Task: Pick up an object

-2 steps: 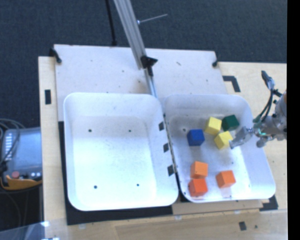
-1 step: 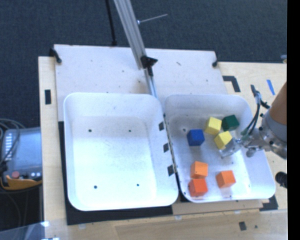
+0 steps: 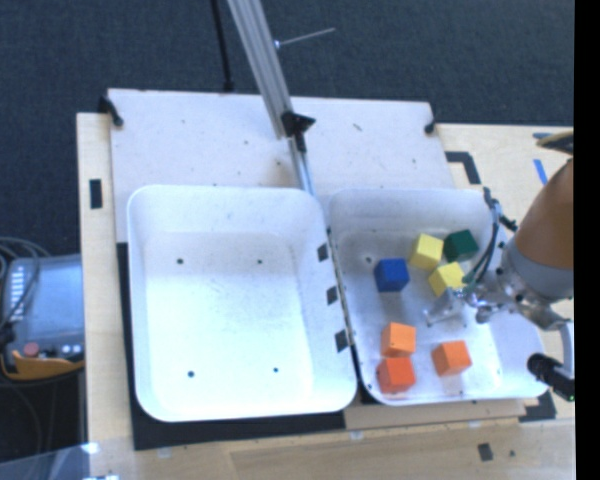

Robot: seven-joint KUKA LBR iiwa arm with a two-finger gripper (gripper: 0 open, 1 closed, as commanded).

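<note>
**Legible markings: none**

I find no text, label, brand, number or sign that can be read at this resolution. The blocks (image 3: 425, 303) show plain coloured faces. Black tape marks on the counter (image 3: 470, 163) carry no lettering. Grey device (image 3: 45, 303) at left: panel too blurred to read.

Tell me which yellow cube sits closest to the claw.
The lower yellow cube, right beside the claw; the other yellow cube lies farther up, next to the green cube.
</note>
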